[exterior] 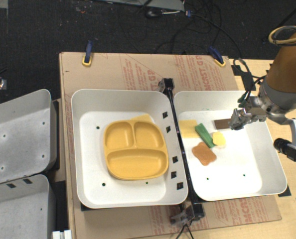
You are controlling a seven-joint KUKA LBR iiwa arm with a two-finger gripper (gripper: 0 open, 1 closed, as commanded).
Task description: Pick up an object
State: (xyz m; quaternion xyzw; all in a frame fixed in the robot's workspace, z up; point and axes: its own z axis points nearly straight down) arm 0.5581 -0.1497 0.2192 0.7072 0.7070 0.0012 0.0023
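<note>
In the right bin point(267, 183) lie several small objects. A pale yellow flat piece point(188, 128) sits by the bin's left wall, with a green bar point(203, 133) slanting beside it. Just right of the bar is a small yellow lump point(219, 140), and an orange-brown piece point(204, 155) lies below them. A dark brown block point(221, 124) rests at the upper middle of the bin. My gripper point(237, 120) hangs low over the bin, right beside the brown block's right end; whether it touches the block is unclear.
The left bin point(88, 183) holds a yellow divided tray point(136, 150). A black divider point(177, 148) runs between the bins. The arm point(287, 78) comes in over the right bin's upper right corner. Grey lids point(18, 128) lie off the bench's left side.
</note>
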